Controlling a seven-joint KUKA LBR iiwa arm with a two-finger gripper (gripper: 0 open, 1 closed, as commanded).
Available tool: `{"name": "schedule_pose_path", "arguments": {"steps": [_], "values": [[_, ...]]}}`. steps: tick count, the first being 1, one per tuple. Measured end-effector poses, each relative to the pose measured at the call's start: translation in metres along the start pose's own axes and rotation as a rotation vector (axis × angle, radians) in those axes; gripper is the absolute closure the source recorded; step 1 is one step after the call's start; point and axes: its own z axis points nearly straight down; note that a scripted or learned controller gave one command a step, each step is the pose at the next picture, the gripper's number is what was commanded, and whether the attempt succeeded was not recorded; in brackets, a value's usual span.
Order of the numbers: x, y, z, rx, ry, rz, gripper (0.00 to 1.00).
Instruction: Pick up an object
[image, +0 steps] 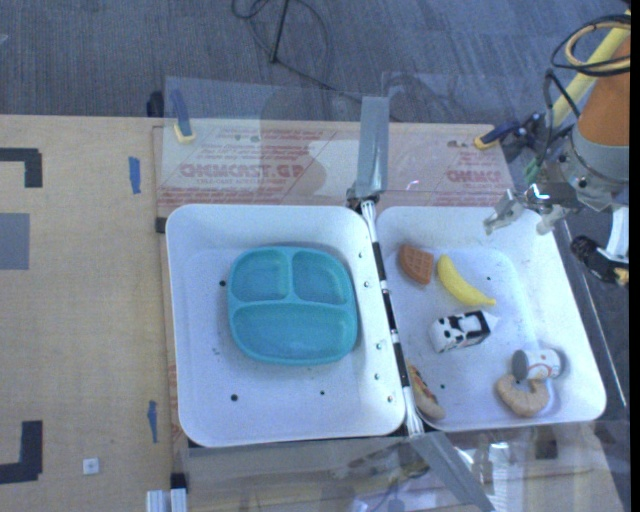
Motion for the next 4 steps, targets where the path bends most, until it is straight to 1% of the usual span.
{"name": "schedule_pose_path", "arguments": {"steps": [1, 2, 3, 4], "values": [[0.019, 0.001, 0.113, -0.005, -0.002, -0.116, 0.00], [0.036, -0.073, 0.112, -0.006, -0.001, -0.135, 0.00], [0.063, -0.122, 0.112, -0.009, -0.003, -0.177, 0.00], [0.059, -0.121, 0.100, -0.016, -0.009, -0.171, 1.00]]}}
